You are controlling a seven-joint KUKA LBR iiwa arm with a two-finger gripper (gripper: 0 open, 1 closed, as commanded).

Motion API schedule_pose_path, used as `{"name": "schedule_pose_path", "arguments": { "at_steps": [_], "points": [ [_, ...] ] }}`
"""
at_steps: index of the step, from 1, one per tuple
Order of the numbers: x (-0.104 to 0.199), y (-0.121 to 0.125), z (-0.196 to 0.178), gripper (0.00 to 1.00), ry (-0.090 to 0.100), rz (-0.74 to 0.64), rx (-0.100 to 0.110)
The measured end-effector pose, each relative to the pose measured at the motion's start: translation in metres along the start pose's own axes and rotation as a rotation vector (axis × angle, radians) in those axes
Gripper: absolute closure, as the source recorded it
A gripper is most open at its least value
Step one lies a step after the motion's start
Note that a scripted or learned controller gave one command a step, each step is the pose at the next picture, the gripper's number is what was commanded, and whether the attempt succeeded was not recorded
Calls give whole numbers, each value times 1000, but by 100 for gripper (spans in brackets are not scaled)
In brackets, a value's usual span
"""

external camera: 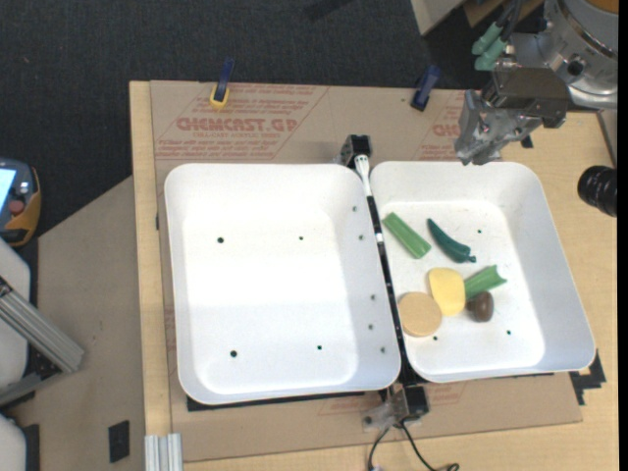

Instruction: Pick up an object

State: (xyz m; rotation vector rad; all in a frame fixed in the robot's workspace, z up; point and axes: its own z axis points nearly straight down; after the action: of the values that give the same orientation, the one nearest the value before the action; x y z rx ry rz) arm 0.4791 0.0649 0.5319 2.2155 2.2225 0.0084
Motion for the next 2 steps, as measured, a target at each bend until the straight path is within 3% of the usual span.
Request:
{"name": "schedule_pose_path", "arguments": {
  "at_steps": [1, 2],
  "points": [
    [39, 0, 47, 100, -2, -2, 13],
    [69, 0, 72, 100, -2, -1, 11]
  ]
}}
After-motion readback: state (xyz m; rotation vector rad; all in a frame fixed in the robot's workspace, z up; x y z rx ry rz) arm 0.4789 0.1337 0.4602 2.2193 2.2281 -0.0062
